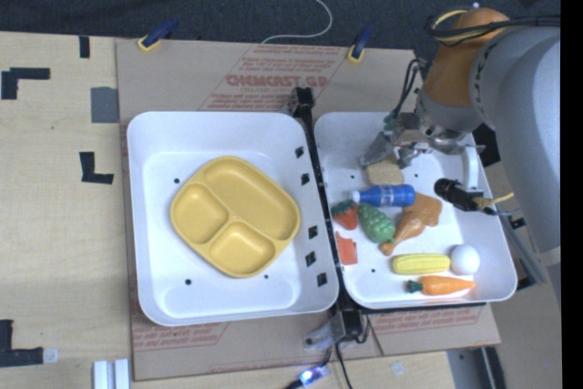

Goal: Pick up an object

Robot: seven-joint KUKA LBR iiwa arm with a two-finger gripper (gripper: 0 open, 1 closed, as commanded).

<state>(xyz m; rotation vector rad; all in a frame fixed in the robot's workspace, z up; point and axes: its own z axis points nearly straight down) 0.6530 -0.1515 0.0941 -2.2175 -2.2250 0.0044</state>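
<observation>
Arm enters from right, orange band above wrist. Gripper (390, 150) low over far part of right bin (342, 130), fingers spread, nothing between them. Tan bread-like piece (383, 173) just below fingertips; contact unclear. Blue bottle (386, 195) lies on side beside it. Nearby: green vegetable (374, 221), brown drumstick (414, 222), red pieces (345, 232), corn cob (421, 264), white egg (465, 260), carrot (441, 285). Left bin (150, 150) holds yellow divided plate (234, 215).
</observation>
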